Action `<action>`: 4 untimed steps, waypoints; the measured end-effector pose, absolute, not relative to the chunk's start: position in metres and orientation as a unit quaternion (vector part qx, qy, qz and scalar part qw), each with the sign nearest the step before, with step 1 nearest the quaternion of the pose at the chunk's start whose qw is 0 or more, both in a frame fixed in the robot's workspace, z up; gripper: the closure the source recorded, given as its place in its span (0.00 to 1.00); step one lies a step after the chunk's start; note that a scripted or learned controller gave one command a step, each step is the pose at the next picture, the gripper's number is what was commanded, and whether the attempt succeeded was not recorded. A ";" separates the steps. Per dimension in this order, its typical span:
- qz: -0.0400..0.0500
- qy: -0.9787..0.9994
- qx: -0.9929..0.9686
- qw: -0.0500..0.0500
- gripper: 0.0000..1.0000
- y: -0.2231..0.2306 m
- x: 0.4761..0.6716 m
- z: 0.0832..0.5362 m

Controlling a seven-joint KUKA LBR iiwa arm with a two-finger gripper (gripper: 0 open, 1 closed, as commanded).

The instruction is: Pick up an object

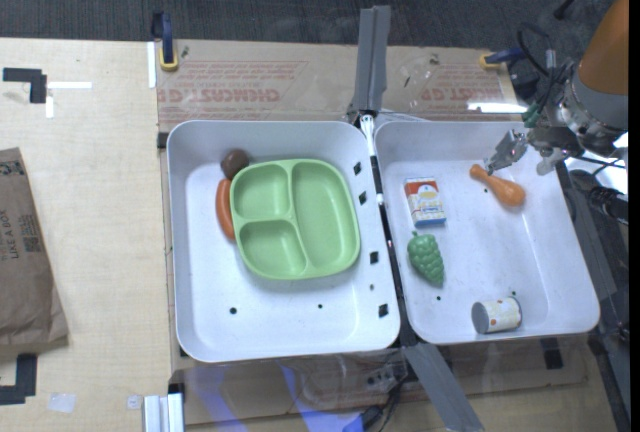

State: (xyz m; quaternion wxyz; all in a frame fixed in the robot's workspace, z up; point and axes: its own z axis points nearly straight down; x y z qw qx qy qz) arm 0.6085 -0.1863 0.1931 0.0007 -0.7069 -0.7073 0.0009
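My gripper (522,158) hangs over the far right part of the right bin (560,260), open, with nothing between its fingers. Just below it an orange drumstick-shaped toy (501,187) lies on the bin floor, its thin end pointing up-left toward the left finger. Further left in the same bin are a small white, red and blue carton (426,201) and a green bunch of grapes (427,258). A grey and white can (497,314) lies on its side near the bin's front edge.
The left bin (200,300) holds a green divided plate (296,217), with an orange carrot (224,208) and a brown ball (235,162) tucked against the plate's left side. A grey divider bar (373,60) rises between the bins. Cables hang at the right.
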 end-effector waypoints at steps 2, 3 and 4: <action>0.000 -0.721 -0.693 -0.002 0.00 -0.223 0.632 0.133; -0.003 -0.768 -0.641 0.002 0.00 -0.216 0.601 0.092; -0.001 -0.767 -0.641 0.000 1.00 -0.219 0.601 0.101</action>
